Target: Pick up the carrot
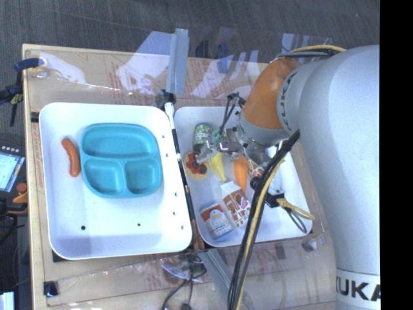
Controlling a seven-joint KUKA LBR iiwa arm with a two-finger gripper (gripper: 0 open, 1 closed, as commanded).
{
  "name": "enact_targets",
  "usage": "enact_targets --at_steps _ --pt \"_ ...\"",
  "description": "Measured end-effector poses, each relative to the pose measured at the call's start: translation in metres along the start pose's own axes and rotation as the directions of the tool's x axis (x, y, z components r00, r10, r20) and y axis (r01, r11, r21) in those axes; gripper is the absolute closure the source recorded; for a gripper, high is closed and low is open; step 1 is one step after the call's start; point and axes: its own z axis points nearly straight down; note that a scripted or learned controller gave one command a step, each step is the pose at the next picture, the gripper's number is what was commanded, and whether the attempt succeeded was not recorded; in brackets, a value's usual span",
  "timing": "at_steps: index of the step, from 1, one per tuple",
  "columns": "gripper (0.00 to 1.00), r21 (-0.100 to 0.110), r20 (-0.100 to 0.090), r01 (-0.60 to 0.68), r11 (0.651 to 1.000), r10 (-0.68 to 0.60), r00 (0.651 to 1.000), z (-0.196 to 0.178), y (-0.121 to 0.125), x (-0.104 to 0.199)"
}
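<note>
The carrot (240, 172), a short orange piece, lies in the middle of the right bin (298, 185), next to a yellow item (218, 166). My gripper (218, 148) hangs low over that bin, just up and left of the carrot and above the yellow item. The grey wrist with its orange band (264, 99) covers the bin's upper right part. Nothing shows as lifted off the bin floor.
The right bin also holds a green can (202, 133), a red and yellow toy (195, 163) and two small cartons (235, 202) (216, 221). A black cable (258, 199) crosses it. The left bin (58, 225) bears a blue divided tray (121, 159) and a sausage (71, 155).
</note>
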Motion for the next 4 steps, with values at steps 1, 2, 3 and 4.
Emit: enact_targets --at_steps 1,2,3,4 --pt "1.0 -0.001 -0.006 0.006 1.0 -0.006 1.0 -0.012 0.002 0.004" --pt "0.0 -0.001 -0.006 0.006 1.0 -0.006 1.0 -0.012 0.002 0.004" --pt "0.0 0.021 -0.016 0.022 1.0 -0.022 1.0 0.008 -0.079 0.01" --pt "0.0 0.017 -0.015 0.076 0.997 -0.076 0.997 0.011 0.058 -0.047"
